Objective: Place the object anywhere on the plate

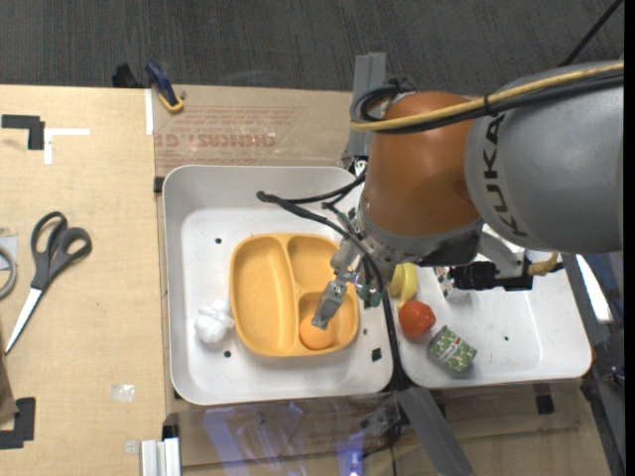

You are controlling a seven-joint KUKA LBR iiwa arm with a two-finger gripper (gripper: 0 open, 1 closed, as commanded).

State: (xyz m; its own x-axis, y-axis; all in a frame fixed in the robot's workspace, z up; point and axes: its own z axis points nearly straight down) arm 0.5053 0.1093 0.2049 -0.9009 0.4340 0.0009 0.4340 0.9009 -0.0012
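A yellow divided plate (263,296) lies in the left white bin (189,266). An orange ball-like fruit (316,337) rests in the plate's near right compartment. My gripper (327,313) reaches down from the grey and orange arm, and its tip sits right at the top of the orange fruit, touching or nearly touching it. The arm's big orange wrist band hides the far right part of the plate's bin.
A white crumpled object (211,323) lies in the left bin beside the plate. The right bin (536,340) holds a yellow fruit (404,281), a red tomato (417,316) and a green packet (451,350). Scissors (50,256) lie on the bench at left.
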